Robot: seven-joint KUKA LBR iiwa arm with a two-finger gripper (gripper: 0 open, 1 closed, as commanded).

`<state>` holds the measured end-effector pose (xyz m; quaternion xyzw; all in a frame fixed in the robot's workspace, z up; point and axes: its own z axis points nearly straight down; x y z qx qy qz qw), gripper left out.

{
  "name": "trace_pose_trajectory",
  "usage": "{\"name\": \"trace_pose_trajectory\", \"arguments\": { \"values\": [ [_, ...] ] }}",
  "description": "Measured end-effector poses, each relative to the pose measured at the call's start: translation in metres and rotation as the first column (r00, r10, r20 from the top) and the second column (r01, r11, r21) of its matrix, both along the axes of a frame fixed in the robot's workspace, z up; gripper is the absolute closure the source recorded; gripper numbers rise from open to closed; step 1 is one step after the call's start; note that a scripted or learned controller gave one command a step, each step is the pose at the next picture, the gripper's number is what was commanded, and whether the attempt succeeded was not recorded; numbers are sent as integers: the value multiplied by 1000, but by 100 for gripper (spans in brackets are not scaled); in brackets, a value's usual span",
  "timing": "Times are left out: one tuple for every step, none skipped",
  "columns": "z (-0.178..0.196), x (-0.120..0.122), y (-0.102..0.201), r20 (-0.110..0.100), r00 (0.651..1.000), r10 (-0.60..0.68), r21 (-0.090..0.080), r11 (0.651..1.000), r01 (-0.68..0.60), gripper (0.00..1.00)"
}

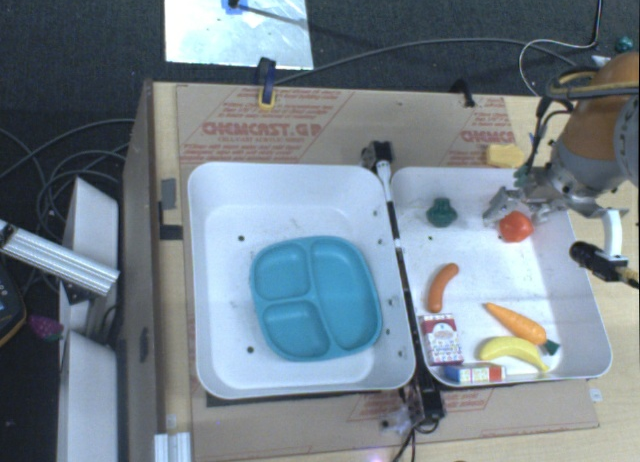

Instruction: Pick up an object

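pincer (517, 212) low in right bin (590, 335), red tomato (515, 227) right at its tips; grip state: cannot tell. sausage (441, 287), carrot (516, 322), banana (511, 352) nearby. blue tray (315, 296) in left bin (215, 250).

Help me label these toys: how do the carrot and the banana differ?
The carrot is orange and tapers to a point; the banana is yellow and gently curved. The carrot lies farther from the near rim, the banana just nearer, beside it. Both lie flat in the right bin.

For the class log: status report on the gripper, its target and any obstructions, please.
Gripper low in right bin, at red tomato; grasp unconfirmed. Green object close by. Sausage, carrot, banana well apart.
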<state>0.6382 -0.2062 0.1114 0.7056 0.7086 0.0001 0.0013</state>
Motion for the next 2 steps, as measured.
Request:
{"name": "trace_pose_trajectory", "arguments": {
  "values": [
    [-17, 9, 0, 0, 1000, 1, 0, 1000, -1, 0],
    [3, -1, 0, 2, 1000, -3, 0, 1000, 3, 0]
  ]
}}
